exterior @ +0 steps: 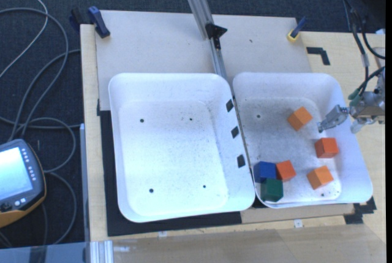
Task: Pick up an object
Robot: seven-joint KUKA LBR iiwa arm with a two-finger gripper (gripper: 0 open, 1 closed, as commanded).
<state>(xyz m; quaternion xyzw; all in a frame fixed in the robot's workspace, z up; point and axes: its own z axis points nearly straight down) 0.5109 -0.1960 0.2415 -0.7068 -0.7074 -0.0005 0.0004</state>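
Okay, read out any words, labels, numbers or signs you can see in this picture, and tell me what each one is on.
No text can be read.
The handheld pendant: its screen glows, but anything on it is too blurred to read.
The blocks in the right bin (orange, blue, green) show plain faces.
The black tabs between the bins carry no marks.

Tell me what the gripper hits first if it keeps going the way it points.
The gripper points left over the right bin. The upper orange block lies first in that line, though the height is unclear, so it might pass above it.
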